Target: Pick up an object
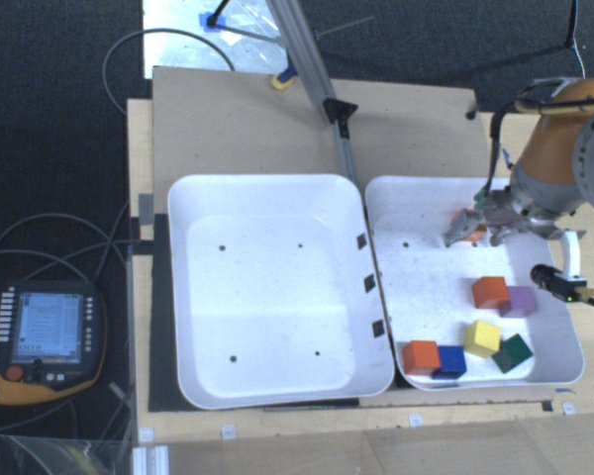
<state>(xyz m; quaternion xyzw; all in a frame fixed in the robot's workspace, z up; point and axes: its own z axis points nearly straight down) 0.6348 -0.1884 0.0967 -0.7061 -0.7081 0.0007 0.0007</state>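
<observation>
Gripper [467, 230] hovered at right bin's [416, 196] 12 o'clock; finger state untellable. Nothing seen held. Orange block [490, 292] lay at gripper's 5 o'clock. Approach step; next move called for descent onto block.

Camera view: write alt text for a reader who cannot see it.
A grey arm's end effector hangs over the right shallow white bin, above six small blocks: two orange cubes, a purple block, a yellow cube, a green block and a blue block.
</observation>
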